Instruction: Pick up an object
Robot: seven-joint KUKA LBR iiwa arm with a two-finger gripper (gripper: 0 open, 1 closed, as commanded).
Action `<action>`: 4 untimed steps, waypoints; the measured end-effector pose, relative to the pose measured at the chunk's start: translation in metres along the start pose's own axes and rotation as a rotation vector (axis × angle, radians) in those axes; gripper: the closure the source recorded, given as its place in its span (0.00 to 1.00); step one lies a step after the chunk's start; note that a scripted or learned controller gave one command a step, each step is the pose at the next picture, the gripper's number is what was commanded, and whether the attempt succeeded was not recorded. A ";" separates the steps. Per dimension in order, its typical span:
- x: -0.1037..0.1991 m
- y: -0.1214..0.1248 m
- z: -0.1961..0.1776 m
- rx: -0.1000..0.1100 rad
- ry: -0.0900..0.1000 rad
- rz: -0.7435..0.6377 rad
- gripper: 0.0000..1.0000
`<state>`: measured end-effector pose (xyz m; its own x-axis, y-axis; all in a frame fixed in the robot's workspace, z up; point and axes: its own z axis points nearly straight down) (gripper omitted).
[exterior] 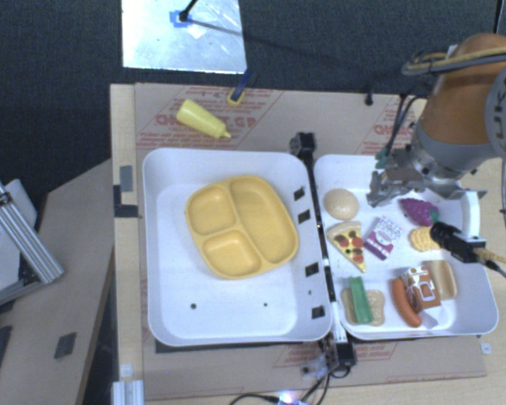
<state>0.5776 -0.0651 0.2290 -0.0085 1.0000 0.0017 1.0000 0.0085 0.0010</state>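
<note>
Fingers (385, 191) hung low in the right bin (489, 310), about 11 o'clock; whether spread or pressed together, cannot tell. Toy bread roll (341, 202) sat just at their 9 o'clock, purple grapes (417, 211) at 3. Risk: a descent between them would catch nothing.

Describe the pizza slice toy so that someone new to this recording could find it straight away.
Start at the right-hand shallow white bin, the one crowded with toy food. Near its left wall, just below the round beige bun-like toy, lies the small triangular pizza slice toy. It alone is a yellow wedge dotted with red spots.
</note>
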 end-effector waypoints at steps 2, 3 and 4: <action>0.085 -0.058 0.012 0.004 0.001 0.000 1.00; 0.083 -0.070 0.015 0.002 -0.001 0.008 1.00; 0.078 -0.068 0.012 0.000 -0.002 0.007 1.00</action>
<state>0.5090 0.0121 0.2172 -0.0010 1.0000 0.0000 1.0000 0.0010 0.0010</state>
